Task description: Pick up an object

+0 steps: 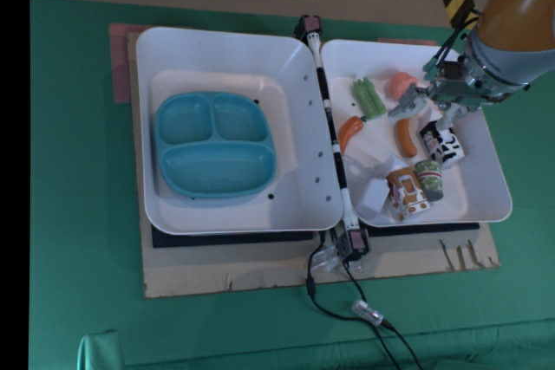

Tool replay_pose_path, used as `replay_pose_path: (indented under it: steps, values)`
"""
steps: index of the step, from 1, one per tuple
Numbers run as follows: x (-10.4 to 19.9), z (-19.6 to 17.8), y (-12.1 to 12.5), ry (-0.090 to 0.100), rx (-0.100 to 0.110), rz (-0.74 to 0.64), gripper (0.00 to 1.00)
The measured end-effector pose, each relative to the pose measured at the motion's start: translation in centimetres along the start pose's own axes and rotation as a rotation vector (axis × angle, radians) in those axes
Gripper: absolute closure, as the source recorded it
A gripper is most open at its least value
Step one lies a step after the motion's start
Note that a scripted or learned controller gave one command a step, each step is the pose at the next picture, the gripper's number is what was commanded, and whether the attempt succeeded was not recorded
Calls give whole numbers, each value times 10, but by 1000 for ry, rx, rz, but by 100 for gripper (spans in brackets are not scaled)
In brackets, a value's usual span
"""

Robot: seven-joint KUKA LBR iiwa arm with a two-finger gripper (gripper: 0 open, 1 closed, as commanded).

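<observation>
Now we're looking down on two white bins side by side on a sheet of cardboard (260, 277) over a green table cover (78, 186). Over on the left, the left bin (173, 48) carries a teal divided plate (214, 145) with three compartments, sitting flat and square in the middle. Across the divider rail (329, 134), black and white down its length, the right bin (486, 186) has all the small stuff. Up near the far side there's a green pea pod (368, 97) lying at a slant, and just beside it to the right a pinkish-orange round piece (401, 84), partly tucked under the arm's tooling. An orange-red carrot-like piece (349, 133) lies close to the divider. A toy sausage (405, 137) stands out lengthwise in the middle, and just right of it a black and white cow-patterned carton (441, 143). Nearer the front edge a green cup (429, 179) leans against an orange and white snack box (405, 192); a pale white block (373, 159) sits left of those. The arm, orange band and grey wrist, comes in from the upper right, and the gripper (423, 104) hangs over the far part of the right bin, between the round piece and the sausage. Its pale fingers (409, 104) look spread apart, with nothing visibly between them. Cables (347, 308) trail off the front of the cardboard.
</observation>
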State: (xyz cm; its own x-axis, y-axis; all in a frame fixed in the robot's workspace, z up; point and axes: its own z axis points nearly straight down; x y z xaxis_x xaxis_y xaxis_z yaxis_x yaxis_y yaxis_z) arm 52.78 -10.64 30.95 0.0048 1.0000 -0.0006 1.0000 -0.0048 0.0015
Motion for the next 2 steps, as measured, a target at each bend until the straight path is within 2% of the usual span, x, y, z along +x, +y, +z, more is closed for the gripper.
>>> replay_pose_path:
  steps: [1,2]
  values:
    - [-40,119,1,-3,-4,0,0]
    - [-42,107,3,-7,-11,5,100]
